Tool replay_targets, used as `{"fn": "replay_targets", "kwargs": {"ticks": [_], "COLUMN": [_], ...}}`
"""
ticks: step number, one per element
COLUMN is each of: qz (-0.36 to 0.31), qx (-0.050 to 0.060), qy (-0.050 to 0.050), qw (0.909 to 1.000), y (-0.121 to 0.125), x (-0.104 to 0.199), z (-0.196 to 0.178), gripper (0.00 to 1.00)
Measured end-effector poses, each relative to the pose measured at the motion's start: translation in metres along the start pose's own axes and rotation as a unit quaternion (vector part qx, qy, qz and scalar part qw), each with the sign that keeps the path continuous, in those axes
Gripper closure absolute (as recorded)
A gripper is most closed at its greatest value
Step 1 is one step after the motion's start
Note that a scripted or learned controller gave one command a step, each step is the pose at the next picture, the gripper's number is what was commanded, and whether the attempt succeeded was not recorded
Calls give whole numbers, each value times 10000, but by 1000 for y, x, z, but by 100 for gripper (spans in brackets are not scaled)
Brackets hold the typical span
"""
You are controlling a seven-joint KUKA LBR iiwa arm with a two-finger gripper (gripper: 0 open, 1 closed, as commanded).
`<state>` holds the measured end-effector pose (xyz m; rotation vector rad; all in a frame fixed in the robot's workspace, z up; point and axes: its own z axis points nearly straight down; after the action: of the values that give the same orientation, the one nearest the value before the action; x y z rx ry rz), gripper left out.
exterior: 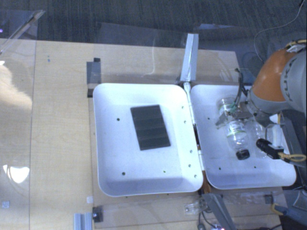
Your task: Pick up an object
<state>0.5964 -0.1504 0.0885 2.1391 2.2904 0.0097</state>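
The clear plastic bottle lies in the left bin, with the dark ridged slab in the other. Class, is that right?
Not quite. The camera view shows the clear plastic bottle lying in the right bin; the dark ridged slab is in the left bin.

A pale wooden bench top (53, 143) fills most of the view, its grain running lengthwise and a soft bright patch of reflected light lying on its left part. Beyond its far edge lies dark grey ribbed flooring (144, 6). Clear plastic sheets (19, 56) stand along the left and far sides, catching faint glare. A grey metal bracket strip (189, 56) rises from the far edge of the bench, between the two shallow white bins. A small dark metal block (93, 75) sits at the far left corner of the left white bin (108, 166).
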Motion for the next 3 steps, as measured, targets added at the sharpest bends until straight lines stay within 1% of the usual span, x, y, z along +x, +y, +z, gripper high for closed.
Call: {"fn": "replay_targets", "kwargs": {"ticks": [1, 2, 3], "qz": [-804, -1735, -1741], "qx": [-19, 54, 32], "qy": [33, 30, 29], "qw": [9968, 9848, 9847], "y": [-21, 27, 29], "x": [-15, -18, -16], "z": [-1, 1, -10], "gripper": [0, 0, 100]}}
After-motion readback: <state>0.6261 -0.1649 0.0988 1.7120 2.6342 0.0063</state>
